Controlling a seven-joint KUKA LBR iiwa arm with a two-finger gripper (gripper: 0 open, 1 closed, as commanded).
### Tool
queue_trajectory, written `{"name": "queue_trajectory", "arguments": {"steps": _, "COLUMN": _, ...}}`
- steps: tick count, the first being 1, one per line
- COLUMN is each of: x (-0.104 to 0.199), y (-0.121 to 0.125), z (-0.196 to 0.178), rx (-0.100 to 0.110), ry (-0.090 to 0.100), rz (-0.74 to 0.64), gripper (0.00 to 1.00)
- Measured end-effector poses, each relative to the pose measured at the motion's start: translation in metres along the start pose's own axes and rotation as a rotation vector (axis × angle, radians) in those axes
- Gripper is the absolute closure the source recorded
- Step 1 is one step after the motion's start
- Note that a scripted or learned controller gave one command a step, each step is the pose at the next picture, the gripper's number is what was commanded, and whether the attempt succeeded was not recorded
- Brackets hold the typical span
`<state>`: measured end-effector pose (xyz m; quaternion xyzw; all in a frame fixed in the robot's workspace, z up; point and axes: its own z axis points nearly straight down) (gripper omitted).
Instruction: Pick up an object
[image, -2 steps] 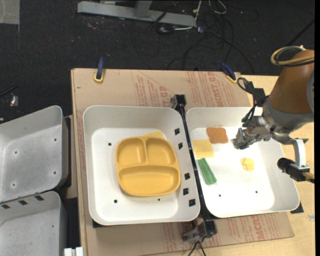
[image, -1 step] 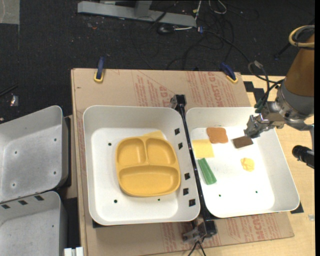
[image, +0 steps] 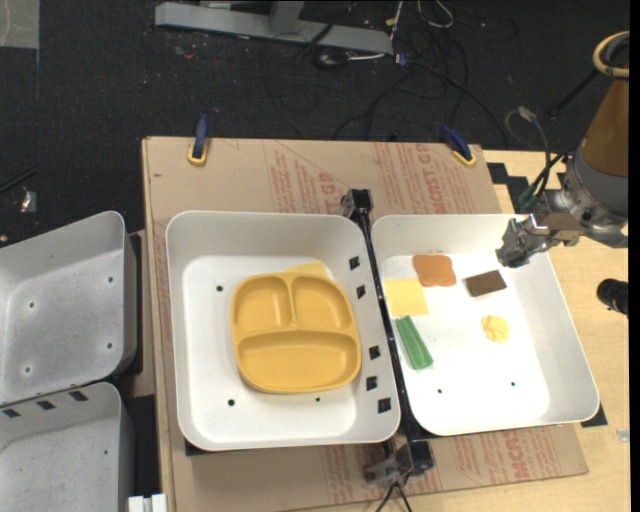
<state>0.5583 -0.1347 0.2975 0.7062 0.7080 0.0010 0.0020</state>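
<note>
Over the right bin's (image: 560, 330) far edge hangs the gripper (image: 516, 247); whether it is open I cannot tell. Below lie flat pieces: a brown rectangle (image: 486, 284), rounded orange slab (image: 434, 269), pale yellow square (image: 406, 297), green bar (image: 413, 341), small lumpy yellow blob (image: 495, 327). Left bin (image: 200, 400) holds a glossy compartmented yellow tray (image: 296, 333).

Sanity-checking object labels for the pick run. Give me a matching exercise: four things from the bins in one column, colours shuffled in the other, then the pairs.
Things:
1. divided tray, left bin
2. stick-shaped piece, right bin
3. small flat block nearest the end effector
4. rounded slab at the right bin's far side

Colours:
A. dark brown
B. green
C. orange-brown
D. yellow

Pairs: 1-D, 2-B, 3-A, 4-C
</note>
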Motion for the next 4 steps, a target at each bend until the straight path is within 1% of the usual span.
{"name": "queue_trajectory", "arguments": {"steps": 1, "x": 0.053, "y": -0.007, "z": 0.001, "rx": 0.005, "ry": 0.002, "rz": -0.005, "gripper": 1.0}}
{"name": "queue_trajectory", "arguments": {"steps": 2, "x": 0.112, "y": -0.015, "z": 0.02, "rx": 0.007, "ry": 0.003, "rz": -0.006, "gripper": 1.0}}
{"name": "queue_trajectory", "arguments": {"steps": 3, "x": 0.173, "y": -0.03, "z": 0.03, "rx": 0.007, "ry": 0.004, "rz": -0.007, "gripper": 1.0}}
{"name": "queue_trajectory", "arguments": {"steps": 4, "x": 0.218, "y": -0.039, "z": 0.036, "rx": 0.006, "ry": 0.003, "rz": -0.005, "gripper": 1.0}}
